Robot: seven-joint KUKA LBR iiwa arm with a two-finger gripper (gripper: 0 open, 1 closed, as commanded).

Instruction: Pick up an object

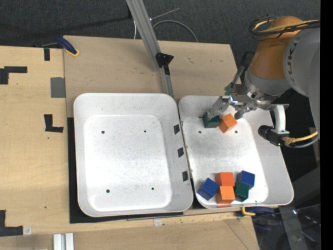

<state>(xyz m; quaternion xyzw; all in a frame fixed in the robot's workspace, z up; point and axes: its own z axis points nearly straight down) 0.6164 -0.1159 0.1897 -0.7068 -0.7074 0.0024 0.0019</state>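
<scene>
My gripper (225, 113) hangs over the far end of the right bin (270, 155) with its fingers spread open. A dark green block (210, 122) lies by the left fingertip. Just under the gripper's near side sits an orange block (227, 123), beside the green one. Neither block is clamped between the fingers. At the near end of the same bin there is a cluster: a blue block (208, 188), two orange blocks (226, 178) (226, 193), a green block (241, 191) and another blue block (247, 178).
The left bin (83, 139) sits beside the right one, their rims touching at the middle. A slanted metal pole (148, 30) with a black clamp rises behind the bins. The arm's grey and orange body (283, 51) fills the upper right.
</scene>
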